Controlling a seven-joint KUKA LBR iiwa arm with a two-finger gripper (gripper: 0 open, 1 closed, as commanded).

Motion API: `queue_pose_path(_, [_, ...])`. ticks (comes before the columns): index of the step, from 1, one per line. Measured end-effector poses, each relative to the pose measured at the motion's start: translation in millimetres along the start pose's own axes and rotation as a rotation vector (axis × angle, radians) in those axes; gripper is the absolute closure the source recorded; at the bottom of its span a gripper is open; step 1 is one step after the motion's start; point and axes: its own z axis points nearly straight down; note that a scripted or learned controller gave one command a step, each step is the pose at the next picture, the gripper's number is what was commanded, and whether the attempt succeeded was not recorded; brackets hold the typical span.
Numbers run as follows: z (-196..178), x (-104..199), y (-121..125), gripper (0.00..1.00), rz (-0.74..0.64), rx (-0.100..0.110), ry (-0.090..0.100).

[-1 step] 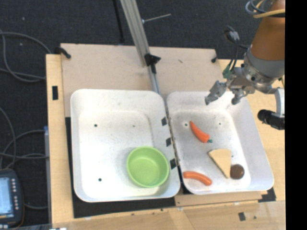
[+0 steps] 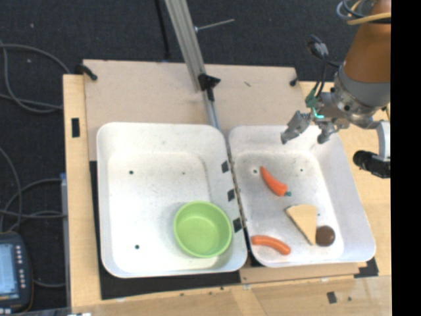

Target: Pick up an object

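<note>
My gripper (image 2: 308, 131) hangs over the far edge of the right bin (image 2: 348, 196), fingers spread apart and open, nothing between them. Below it in that bin lie an orange carrot with a green tip (image 2: 274, 182), a yellow cheese wedge (image 2: 304, 221), a small brown ball (image 2: 325, 236) touching the wedge, and an orange-red sausage (image 2: 270, 243) near the front edge. The carrot is the closest of these to the gripper, a little nearer the camera and to its left.
A green bowl (image 2: 202, 228) stands in the front right corner of the left bin (image 2: 131, 176). A slanted aluminium post (image 2: 187, 35) rises behind the bins. Black clips (image 2: 230, 195) sit along the divider between the bins.
</note>
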Motion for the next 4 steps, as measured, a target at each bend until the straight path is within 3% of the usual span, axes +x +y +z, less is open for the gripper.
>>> queue_pose_path(3, [135,2,-5,0.0,0.007,0.005,-0.004])
queue_pose_path(4, [122,2,-3,1.0,0.01,-0.002,-0.002])
